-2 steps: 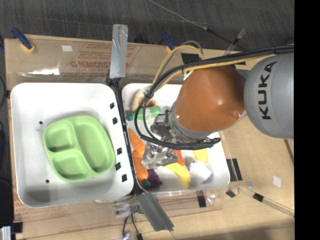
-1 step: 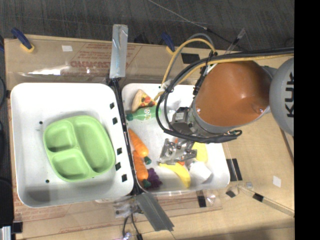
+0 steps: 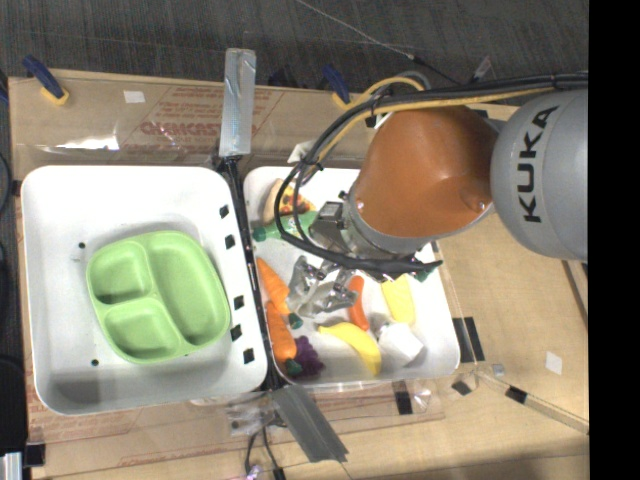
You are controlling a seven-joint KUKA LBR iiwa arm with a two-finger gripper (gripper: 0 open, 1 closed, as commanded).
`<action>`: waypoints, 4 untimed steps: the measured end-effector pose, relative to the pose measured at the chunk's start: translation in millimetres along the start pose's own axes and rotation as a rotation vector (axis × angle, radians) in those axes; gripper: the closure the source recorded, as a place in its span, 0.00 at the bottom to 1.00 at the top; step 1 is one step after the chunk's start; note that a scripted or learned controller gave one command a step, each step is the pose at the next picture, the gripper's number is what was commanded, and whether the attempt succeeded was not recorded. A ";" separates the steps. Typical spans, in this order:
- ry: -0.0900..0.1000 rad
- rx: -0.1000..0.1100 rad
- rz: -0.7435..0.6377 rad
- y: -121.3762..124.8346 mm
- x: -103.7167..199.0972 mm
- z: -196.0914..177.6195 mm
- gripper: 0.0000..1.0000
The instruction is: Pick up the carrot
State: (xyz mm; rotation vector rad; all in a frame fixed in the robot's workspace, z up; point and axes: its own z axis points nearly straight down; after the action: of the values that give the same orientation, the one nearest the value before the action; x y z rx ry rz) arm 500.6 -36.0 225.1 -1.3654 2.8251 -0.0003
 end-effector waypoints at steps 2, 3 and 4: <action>0.000 -0.001 -0.248 10.9 -24.0 -29.8 1.00; -0.001 -0.001 -0.253 11.2 -25.7 -39.7 1.00; 0.005 -0.004 -0.393 -41.7 77.6 -17.5 1.00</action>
State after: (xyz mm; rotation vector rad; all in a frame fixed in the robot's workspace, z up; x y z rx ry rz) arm 485.0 -122.7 242.4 -1.8938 2.5091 0.0004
